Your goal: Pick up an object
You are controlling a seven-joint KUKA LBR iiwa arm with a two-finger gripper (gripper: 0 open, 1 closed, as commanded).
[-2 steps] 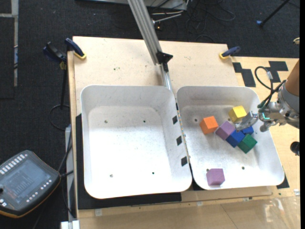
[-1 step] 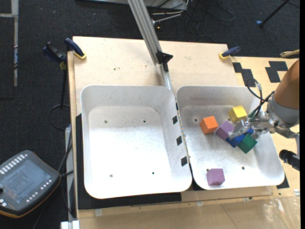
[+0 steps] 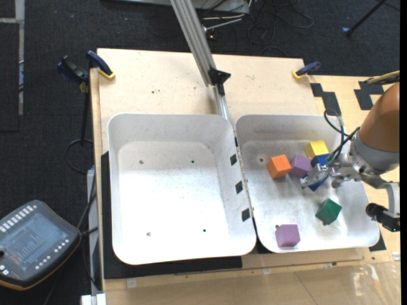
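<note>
Tabletop [image 3: 165, 81]: pale speckled board, clamped at its far corners by a blue and yellow clamp at the left [image 3: 100, 65] and another at the right [image 3: 306, 70]. A slanted metal pole [image 3: 191, 27] runs down from the top of the view to the gap between the bins.

Left bin [image 3: 121, 138]: shallow, white, speckled floor with a few dark dots.

Right bin [image 3: 254, 129]: shallow, white, touching the left bin along its left wall. Contents:
- Orange cube [image 3: 278, 166], upper middle of the floor.
- Purple cube [image 3: 299, 165], touching the orange cube's right side.
- Yellow cube [image 3: 315, 149], just behind and right of that purple cube.
- Blue block [image 3: 320, 160], small, partly hidden, just below the yellow cube and against the gripper.
- Green cube [image 3: 328, 211], tilted, lower right, apart from the cluster.
- Second purple cube [image 3: 287, 235], near the front wall, well apart from the others.

Arm [image 3: 381, 132]: grey with an orange band, entering from the right over the right bin.

Gripper [image 3: 314, 180]: low over the right bin's floor, just right of the purple cube and below the blue block. Finger spacing cannot be told; the metal parts blur together with cables. No cube is clearly seen between them.

Teach pendant [image 3: 32, 243]: grey with an orange rim, on the floor at lower left.
</note>
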